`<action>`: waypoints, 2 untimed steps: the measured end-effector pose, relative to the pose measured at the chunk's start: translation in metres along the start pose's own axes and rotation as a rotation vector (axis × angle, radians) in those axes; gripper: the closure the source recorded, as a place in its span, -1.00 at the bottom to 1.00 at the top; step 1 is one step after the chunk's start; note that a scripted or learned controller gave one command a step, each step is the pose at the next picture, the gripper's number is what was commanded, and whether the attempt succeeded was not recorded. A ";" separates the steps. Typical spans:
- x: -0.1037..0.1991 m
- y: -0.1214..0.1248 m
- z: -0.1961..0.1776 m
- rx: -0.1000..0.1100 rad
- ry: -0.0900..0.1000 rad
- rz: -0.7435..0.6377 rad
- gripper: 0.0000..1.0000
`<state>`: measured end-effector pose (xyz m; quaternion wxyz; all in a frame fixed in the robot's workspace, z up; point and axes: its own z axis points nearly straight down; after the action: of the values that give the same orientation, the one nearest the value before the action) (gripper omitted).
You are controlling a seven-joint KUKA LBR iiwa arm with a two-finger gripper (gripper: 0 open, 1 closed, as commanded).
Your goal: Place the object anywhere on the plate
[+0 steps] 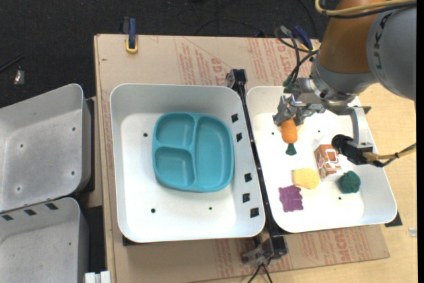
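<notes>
Here the pincer point(289, 117) hangs over the right bin point(377, 209), and an orange carrot-shaped toy point(289, 133) (green tip pointing down) sits just below it, seemingly between its fingers, though how tightly they close I cannot tell. Well to the pincer's left lies the smooth teal plate point(193, 151), three-sectioned. Below and right: a yellow lump point(306, 178), purple piece point(290, 197), small carton point(327, 161), green knobbly ball point(349, 182).
</notes>
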<state>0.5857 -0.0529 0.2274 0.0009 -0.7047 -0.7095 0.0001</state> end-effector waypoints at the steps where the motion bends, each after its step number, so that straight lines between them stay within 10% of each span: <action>1: 0.062 -0.004 0.007 0.000 0.001 -0.002 1.00; 2: 0.115 -0.009 0.015 0.001 0.001 -0.001 1.00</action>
<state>0.5755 0.0625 0.2123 0.0015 -0.7042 -0.7100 0.0001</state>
